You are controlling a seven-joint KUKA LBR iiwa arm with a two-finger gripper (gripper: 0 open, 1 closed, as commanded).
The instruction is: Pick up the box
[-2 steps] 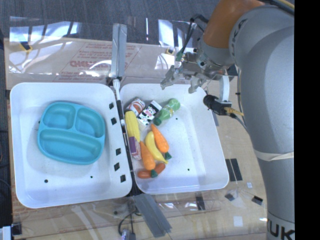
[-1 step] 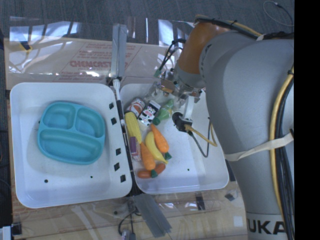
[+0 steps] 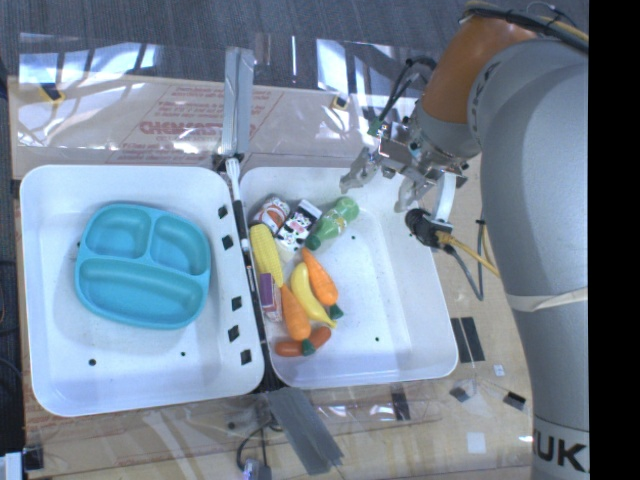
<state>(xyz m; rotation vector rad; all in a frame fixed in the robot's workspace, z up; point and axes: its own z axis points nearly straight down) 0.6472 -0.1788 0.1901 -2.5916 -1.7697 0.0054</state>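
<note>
- Lying in the right bin (image 3: 420, 298) near its left wall, the box (image 3: 298, 223) sits among toy foods, just left of the green bottle (image 3: 333, 221).
- Right of the bottle and above it, the fingers (image 3: 352, 179) hang spread and bare, apart from the box.
- The arm (image 3: 500, 88) reaches in from the right.

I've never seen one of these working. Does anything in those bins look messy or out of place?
Slightly. The toy food in the right bin lies jumbled against its left wall: corn, banana, carrots, green bottle. The blue tray sits neatly.
</note>
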